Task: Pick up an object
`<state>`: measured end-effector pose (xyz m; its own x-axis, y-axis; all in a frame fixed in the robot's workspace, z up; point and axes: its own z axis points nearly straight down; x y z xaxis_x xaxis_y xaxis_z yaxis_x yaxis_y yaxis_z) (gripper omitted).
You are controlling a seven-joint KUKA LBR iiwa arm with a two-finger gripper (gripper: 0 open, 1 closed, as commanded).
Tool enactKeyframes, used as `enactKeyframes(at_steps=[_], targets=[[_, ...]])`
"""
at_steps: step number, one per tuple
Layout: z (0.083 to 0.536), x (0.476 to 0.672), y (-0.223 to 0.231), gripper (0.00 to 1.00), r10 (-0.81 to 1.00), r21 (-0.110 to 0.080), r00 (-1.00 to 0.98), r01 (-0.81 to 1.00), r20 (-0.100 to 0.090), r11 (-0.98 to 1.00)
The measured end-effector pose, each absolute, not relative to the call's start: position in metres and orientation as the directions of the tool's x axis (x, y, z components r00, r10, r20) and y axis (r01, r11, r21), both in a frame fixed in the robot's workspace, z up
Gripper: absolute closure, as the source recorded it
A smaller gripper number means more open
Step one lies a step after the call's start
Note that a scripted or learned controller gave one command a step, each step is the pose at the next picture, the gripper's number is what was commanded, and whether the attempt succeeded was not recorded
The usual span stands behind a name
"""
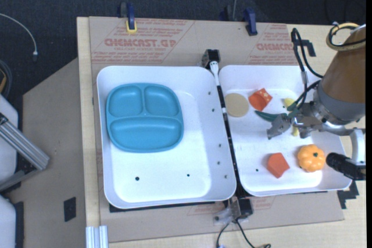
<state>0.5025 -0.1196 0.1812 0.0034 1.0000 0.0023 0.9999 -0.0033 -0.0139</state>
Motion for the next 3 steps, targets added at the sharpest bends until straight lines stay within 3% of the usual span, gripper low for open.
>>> enactKeyframes(at_steps=[1, 3], targets=[[0.187, 0.506, -0.119, 0.0, 1.0, -0.001, 0.0, 1.0, 0.0, 0.0], [0.09, 0.501, -0.114, 0.0, 1.0, -0.006, 0.0, 1.0, 0.002, 0.0]])
